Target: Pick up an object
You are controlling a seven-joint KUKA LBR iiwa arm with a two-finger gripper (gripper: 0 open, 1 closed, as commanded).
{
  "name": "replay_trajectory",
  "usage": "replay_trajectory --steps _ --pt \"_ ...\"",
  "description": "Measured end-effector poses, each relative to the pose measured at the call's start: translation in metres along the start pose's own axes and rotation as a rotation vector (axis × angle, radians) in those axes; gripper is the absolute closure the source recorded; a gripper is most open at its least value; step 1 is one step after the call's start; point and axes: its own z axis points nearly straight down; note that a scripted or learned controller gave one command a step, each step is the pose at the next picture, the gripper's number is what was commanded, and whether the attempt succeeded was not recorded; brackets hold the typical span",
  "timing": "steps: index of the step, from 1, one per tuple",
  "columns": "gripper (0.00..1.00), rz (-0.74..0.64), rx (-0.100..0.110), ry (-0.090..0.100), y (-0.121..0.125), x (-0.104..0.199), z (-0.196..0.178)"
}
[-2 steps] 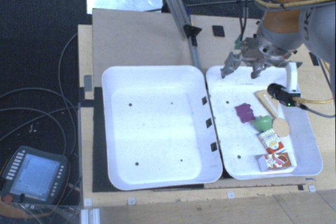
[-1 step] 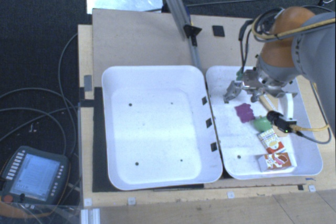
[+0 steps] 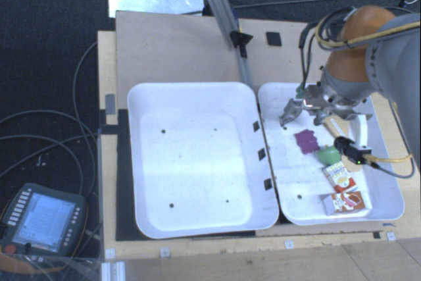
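Observation:
My gripper [image 3: 304,117] hangs over the back of the right bin [image 3: 289,204]. Its two fingers stand apart, so it is open with nothing between them. Just in front of it on the bin floor lies a flat purple object [image 3: 306,140]. A green rounded object [image 3: 328,155] sits to the right of the purple one. Nearer the front lie a small yellow-and-white carton [image 3: 337,174] and a red-and-white box [image 3: 346,201].
The left bin [image 3: 141,141] stands beside the right one, the two joined by black clips [image 3: 262,154]. A metal pole [image 3: 220,0] slants across the back of the bench. A black plug with a yellow cable [image 3: 355,153] trails from the arm over the right bin.

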Motion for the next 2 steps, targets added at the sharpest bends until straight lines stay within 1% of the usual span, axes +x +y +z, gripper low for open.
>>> replay_trajectory --steps 1,2 --pt "0.0 0.0 0.0 0.0 0.0 0.0 0.0" --pt "0.0 0.002 -0.002 -0.001 0.058 0.009 0.038"
